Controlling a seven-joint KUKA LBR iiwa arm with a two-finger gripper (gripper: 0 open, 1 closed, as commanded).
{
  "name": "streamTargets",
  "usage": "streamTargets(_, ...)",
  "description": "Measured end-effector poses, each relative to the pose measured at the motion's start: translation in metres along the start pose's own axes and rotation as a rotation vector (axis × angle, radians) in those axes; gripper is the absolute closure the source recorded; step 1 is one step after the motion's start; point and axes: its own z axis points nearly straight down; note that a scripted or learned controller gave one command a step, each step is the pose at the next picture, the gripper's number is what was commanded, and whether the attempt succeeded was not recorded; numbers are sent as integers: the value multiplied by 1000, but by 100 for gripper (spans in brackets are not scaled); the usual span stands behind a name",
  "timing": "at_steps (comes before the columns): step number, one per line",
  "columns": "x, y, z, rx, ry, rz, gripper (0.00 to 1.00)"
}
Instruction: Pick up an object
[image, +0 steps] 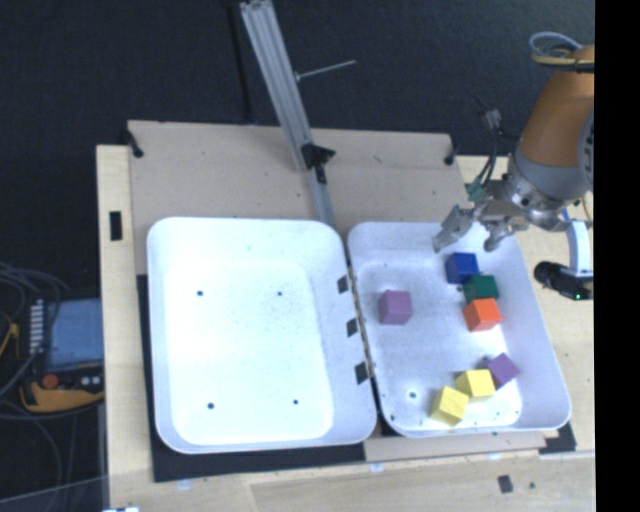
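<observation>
A pale wooden bench (250, 160) is seen against a dark floor, and two shallow white bins are borne on it side by side. Seven blocks are counted, all in the right bin (420, 405). Nearest lie two yellow blocks, one (450, 404) by the front rim and the other (477, 383) just behind it, touched by a tilted purple block (502, 368). Farther back, an orange block (483, 314), a green block (481, 288) and a blue block (461, 267) are lined up, each touching the next. A second purple block (395, 306) is set apart toward the middle. The left bin (165, 300) is seen alongside. Just beyond the blue block, the gripper (472, 232) is held with fingers spread and nothing between them.
</observation>
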Motion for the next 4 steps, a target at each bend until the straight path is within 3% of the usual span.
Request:
streamTargets(1,0,0,0,1,-1,-1,0)
streamTargets(3,2,-9,105,4,1,4,0)
streamTargets(4,2,-8,129,1,0,5,0)
